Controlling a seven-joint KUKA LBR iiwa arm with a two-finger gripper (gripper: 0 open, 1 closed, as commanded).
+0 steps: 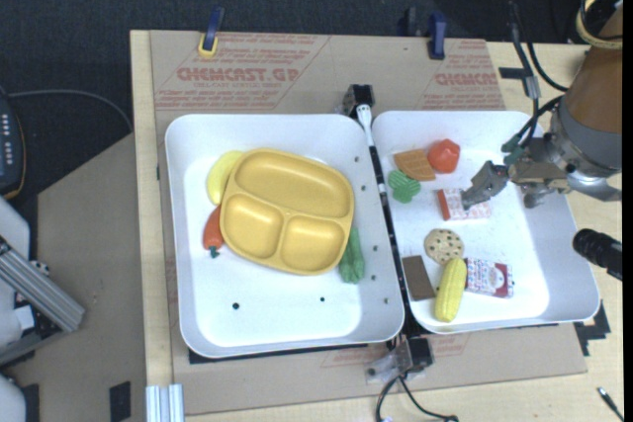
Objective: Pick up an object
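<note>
The pincer (487, 185) hangs over the right bin (554, 257), in its upper half, on the arm (593, 114) that reaches in from the right. Whether it is released or clenched cannot be told at this angle, and nothing is seen grasped in it.

Right bin, relative to the pincer:
- Small red-and-white packet (455, 204): just beside it, low left, flat on the bin floor. This is the nearest object; contact cannot be told.
- Red tomato (444, 154) and brown cracker (413, 165): up and left, touching each other.
- Green leafy piece (403, 184): left, at the bin's near wall.
- Cookie (444, 243): below, slightly left.
- Corn cob (450, 289): further below, with a brown bar (418, 277) on its left and a second red-and-white packet (490, 278) on its right.

Left bin (198, 311), well apart to the pincer's left: a yellow divided plate (287, 211), with a yellow piece (223, 175), a red pepper (213, 230) and a green piece (352, 257) around its edge.
</note>
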